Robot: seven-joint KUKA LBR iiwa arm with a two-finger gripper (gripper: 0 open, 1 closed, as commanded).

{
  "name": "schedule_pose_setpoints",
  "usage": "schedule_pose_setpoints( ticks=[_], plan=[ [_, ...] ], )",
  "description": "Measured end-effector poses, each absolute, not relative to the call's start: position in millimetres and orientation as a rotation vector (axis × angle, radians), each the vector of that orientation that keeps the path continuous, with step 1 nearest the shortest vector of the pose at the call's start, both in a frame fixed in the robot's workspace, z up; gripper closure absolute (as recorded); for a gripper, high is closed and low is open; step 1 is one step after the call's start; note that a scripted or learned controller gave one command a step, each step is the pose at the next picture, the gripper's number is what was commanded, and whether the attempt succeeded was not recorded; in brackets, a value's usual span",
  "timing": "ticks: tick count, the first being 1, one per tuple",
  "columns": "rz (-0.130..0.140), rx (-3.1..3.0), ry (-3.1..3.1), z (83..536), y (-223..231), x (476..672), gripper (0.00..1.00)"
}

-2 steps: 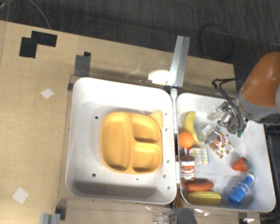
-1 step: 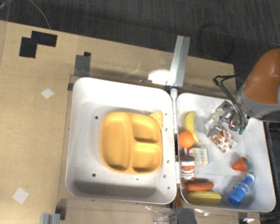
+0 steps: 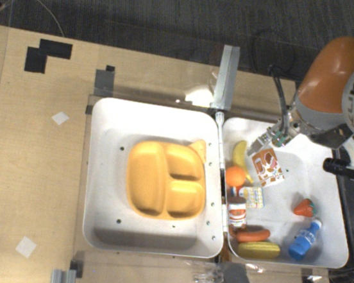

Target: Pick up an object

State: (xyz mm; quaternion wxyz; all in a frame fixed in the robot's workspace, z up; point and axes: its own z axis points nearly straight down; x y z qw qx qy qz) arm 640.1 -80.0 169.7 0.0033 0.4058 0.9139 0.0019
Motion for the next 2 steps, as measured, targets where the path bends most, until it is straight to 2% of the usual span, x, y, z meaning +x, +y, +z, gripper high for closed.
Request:
schedule_pose_setpoints(
  ticks=[2],
  plan=[
    [0.002,1.46,2.775,192.1,-64.5,647.7,1.0]
  ],
)
